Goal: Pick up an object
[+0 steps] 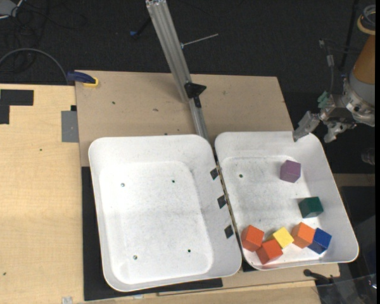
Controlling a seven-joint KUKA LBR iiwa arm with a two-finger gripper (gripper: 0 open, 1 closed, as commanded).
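- Gripper [322, 128] hangs at the far right corner of the right bin [266, 145], over its rim, nothing between the fingers; whether they stand apart or together I cannot tell, they are too small and cluttered at this angle.
- Left bin [114, 151] holds no blocks; all candidates lie in the right bin.
- Purple cube [291, 171] sits alone in the far half of the right bin, just near and left of the gripper; judged the closest target, with free room on every side.
- Green cube [311, 206] lies nearer the camera, right side, apart from the rest.
- Cluster along the near edge: orange cube [253, 237], red cube [270, 251], yellow cube [282, 237], second orange cube [303, 234], blue cube [320, 240]; touching or close to it, so harder to straddle.
- Key relation: the purple cube lies down-left of the tool; a short move nearward and leftward, then descent; cubes have no long axis, so finger alignment to faces is what matters.
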